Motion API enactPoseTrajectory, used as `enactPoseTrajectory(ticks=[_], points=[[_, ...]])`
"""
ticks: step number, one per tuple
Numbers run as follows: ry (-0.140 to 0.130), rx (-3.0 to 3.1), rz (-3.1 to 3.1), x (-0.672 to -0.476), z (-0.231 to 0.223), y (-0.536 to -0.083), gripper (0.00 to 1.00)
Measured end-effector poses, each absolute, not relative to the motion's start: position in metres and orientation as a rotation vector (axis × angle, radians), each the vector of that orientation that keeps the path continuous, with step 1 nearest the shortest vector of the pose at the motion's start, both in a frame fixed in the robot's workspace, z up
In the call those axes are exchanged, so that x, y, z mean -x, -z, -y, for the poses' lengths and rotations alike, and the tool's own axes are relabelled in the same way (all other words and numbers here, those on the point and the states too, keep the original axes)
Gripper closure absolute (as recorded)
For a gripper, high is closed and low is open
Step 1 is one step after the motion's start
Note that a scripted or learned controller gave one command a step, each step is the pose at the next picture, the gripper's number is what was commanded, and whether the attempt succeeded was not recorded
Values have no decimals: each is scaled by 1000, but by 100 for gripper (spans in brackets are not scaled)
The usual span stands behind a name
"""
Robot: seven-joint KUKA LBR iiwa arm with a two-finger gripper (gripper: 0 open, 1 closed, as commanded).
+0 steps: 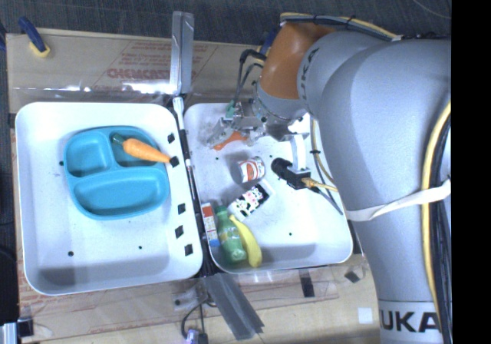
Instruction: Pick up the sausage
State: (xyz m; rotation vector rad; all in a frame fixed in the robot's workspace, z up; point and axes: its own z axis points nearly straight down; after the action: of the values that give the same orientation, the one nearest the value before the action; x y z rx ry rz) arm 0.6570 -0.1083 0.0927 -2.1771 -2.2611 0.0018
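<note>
The sausage (pixel 226 141), a small reddish-orange piece, lies near the back left corner of the right bin (pixel 322 246). My gripper (pixel 235 123) hangs directly over it, low in the bin, with the orange band of the wrist (pixel 285 66) behind it. The gripper's metal parts hide the upper end of the sausage. I cannot make out whether the sausage is between the gripper's tips or just below them.
In the right bin are a small can (pixel 251 170), a black-and-white packet (pixel 252 199), a banana (pixel 248 242), a green bottle (pixel 229 232) and a small box (pixel 209 219). The left bin (pixel 46 258) holds a blue divided plate (pixel 115 193) with a carrot (pixel 146 150).
</note>
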Motion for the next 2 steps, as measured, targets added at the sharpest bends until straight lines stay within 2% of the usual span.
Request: enactPoseTrajectory(ticks=[1, 2], points=[[-11, 2168, 2257, -655, 108, -101, 100], [-2, 2102, 2332, -654, 156, -93, 100]])
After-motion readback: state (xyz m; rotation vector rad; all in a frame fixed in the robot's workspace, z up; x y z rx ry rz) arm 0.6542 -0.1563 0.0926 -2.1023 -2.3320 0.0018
